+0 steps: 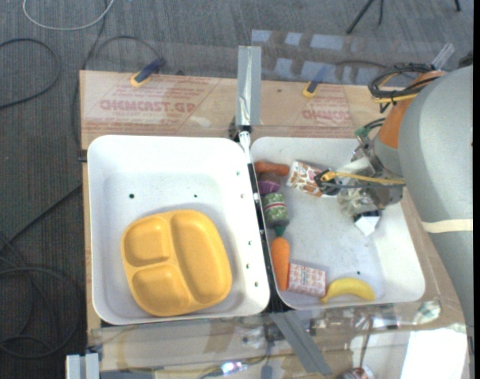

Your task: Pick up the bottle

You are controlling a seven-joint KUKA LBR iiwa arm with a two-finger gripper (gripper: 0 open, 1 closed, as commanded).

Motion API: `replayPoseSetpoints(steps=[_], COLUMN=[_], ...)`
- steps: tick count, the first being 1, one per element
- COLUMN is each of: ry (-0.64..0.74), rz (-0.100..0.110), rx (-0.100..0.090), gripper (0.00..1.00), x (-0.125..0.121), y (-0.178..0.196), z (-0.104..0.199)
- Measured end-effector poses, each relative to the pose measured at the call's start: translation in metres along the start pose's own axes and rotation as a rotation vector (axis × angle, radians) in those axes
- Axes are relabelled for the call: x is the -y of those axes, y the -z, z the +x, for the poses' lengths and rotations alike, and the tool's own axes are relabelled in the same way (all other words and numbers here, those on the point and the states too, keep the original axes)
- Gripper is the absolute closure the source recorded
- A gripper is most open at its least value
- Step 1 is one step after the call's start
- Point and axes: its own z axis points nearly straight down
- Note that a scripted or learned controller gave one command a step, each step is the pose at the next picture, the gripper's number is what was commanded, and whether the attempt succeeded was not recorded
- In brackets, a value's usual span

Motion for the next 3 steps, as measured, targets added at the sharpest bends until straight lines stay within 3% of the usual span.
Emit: replayPoseSetpoints(steps=[1, 2, 3], ry=[-0.008, -0.028, -0.022], rz=[0.015, 0.005, 0.006], rx=[0.002, -0.01, -0.006], gripper=[1.0, 1.0, 1.0], x=[-0.0097, -0.0079, -0.0052], y=[-0.0001, 0.0008, 0.0098], z=[0.0194, 0.017, 0.0182])
